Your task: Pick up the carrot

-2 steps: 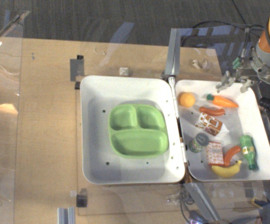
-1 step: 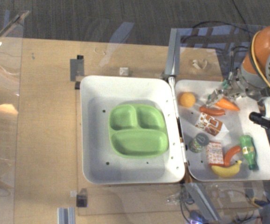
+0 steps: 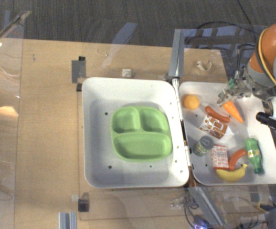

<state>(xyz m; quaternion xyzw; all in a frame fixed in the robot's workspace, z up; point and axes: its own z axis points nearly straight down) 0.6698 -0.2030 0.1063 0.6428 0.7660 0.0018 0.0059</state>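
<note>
Well, starting at the left, the wooden bench (image 3: 37,128) carries the left white bin (image 3: 95,171), and in its middle lies a green divided tray (image 3: 141,132) with two small compartments on its far side and one long one on its near side. Just beyond this bin, at twelve o'clock, a small pale block (image 3: 126,72) sits on the bench.

Across the seam, the right white bin (image 3: 200,175) holds the clutter. An orange (image 3: 191,102) sits at about ten o'clock in it. Toward three o'clock from the orange lies a red sausage (image 3: 217,114), slanting, and touching it on the near side is a brown-and-white patterned packet (image 3: 213,126). At six o'clock from that packet stands a small can (image 3: 204,145), close to the bin's left wall. Beside the can is a red-and-white box (image 3: 219,156), with a second sausage (image 3: 237,158) just to its right and a banana (image 3: 232,173) along the near edge. A green bottle (image 3: 253,155) lies at four o'clock in the bin.

The carrot (image 3: 233,111) lies at about one o'clock in this bin, tip pointing to five o'clock, just right of the first sausage. The gripper (image 3: 229,95) hangs right over the carrot's blunt top end, from the grey arm with its orange band (image 3: 271,42). Whether its fingers are spread or pressed together I cannot tell from here, and nothing shows the carrot caught between them.
</note>
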